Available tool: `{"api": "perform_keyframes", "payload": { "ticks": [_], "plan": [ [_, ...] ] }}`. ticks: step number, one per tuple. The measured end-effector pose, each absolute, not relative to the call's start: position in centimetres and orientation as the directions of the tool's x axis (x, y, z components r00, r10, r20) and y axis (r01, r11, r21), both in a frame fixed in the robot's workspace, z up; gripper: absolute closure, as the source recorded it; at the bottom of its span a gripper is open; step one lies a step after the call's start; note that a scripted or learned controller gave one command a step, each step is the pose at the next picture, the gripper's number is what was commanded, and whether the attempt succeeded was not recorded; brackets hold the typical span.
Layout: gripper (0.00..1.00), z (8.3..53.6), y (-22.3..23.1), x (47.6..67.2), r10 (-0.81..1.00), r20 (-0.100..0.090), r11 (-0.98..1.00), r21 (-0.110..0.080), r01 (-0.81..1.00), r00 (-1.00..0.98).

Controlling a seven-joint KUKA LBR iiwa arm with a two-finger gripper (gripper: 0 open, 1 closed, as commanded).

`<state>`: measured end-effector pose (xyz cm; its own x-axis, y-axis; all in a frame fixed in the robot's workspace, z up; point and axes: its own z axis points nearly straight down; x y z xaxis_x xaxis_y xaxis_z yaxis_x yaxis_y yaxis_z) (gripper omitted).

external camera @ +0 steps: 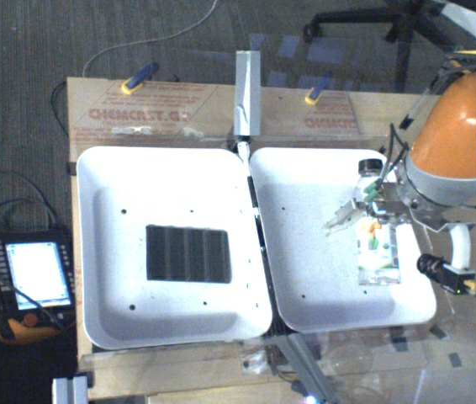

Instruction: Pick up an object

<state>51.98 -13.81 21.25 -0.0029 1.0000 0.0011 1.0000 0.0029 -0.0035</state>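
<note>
Down at the near edge of the worktop [221,369] some clear plastic bits [347,364] can be seen, hard to make out. A handheld pendant [32,276] with a lit white screen is spotted on the floor off the worktop's left edge. The left bin [103,175] is taken up by a dark rectangular panel [187,253] lying flat around its middle. In the right bin [305,293], a clear packet [378,255] with orange and green bits inside is found lying flat toward the bin's right side, and that looks like the thing to be picked. The end effector [371,209] is seen just over the far end of that packet, low in the bin; whether it's spread or pinching anything can't be told, too much clutter and blur there. A small clear bottle with a dark cap [369,171] is seen just beyond it. The arm [452,141] with its orange band is parked over the bin's right rim. Two blue-and-yellow clamps [139,78] are seen at the worktop's far edge, with an upright metal post [247,95] between the bins.
</note>
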Motion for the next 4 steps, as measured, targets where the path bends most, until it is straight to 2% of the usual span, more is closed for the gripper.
{"api": "perform_keyframes", "payload": {
  "ticks": [1,2,3,4],
  "plan": [
    [0.0,18.9,-21.0,52.8,1.0,0.0,-0.023,-0.003,1.0,0.023],
    [0.0,16.8,-21.9,55.9,0.999,-0.001,0.053,-0.003,0.999,-0.053],
    [0.0,19.4,-22.2,57.8,0.991,-0.001,0.132,-0.002,0.991,-0.132],
    [0.0,28.8,-22.3,57.9,0.994,-0.001,0.108,0.0,0.994,-0.108]
  ]
}}
